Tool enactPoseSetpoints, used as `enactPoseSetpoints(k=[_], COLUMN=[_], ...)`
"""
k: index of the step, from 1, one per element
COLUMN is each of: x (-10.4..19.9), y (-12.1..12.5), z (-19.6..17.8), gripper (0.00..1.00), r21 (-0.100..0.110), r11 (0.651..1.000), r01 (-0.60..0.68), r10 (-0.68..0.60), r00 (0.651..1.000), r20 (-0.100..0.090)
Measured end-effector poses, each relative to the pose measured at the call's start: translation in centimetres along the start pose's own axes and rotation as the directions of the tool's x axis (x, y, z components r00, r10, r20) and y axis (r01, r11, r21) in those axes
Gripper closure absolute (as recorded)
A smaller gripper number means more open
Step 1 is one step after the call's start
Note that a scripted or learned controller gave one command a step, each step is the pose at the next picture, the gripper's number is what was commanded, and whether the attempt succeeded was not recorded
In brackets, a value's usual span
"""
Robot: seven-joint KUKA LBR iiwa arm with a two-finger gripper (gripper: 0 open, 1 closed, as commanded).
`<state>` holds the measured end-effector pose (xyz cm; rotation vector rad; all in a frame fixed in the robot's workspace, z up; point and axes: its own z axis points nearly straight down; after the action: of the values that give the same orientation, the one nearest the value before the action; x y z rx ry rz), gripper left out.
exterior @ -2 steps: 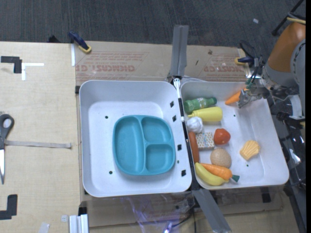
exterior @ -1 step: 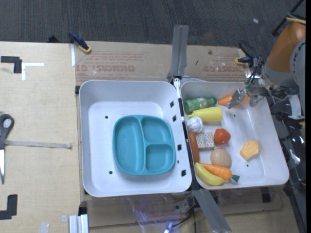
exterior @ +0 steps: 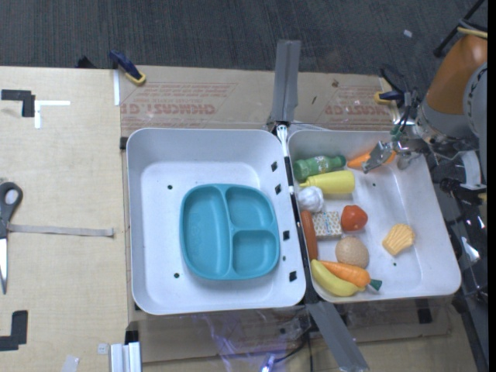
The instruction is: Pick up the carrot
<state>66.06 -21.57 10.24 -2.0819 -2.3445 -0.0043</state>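
A carrot, orange with a green stub at its right end, lies near the front of the right bin, resting on a yellow banana. My gripper is low over the far part of that bin, well behind the carrot. A small orange piece sticks out to the left of the gripper's tip; I cannot tell whether it is held or just lying beside it.
The right bin also holds a green bottle, a corn cob, a garlic bulb, a tomato, a cracker, a sausage, a brown egg-shaped item and a yellow shell-like piece. A blue divided plate lies in the left bin.
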Motion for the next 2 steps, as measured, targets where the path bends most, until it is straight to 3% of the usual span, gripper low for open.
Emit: enactPoseSetpoints(k=[1, 2], x=[-0.1, 5.6], y=[0.0, 0.4], z=[-0.9, 0.9], gripper=[0.0, 0.0], r21=[-0.004, 0.001], r11=[0.994, 0.971], r01=[-0.108, -0.238], r10=[0.108, 0.238], r00=[0.994, 0.971], r20=[0.001, 0.007])
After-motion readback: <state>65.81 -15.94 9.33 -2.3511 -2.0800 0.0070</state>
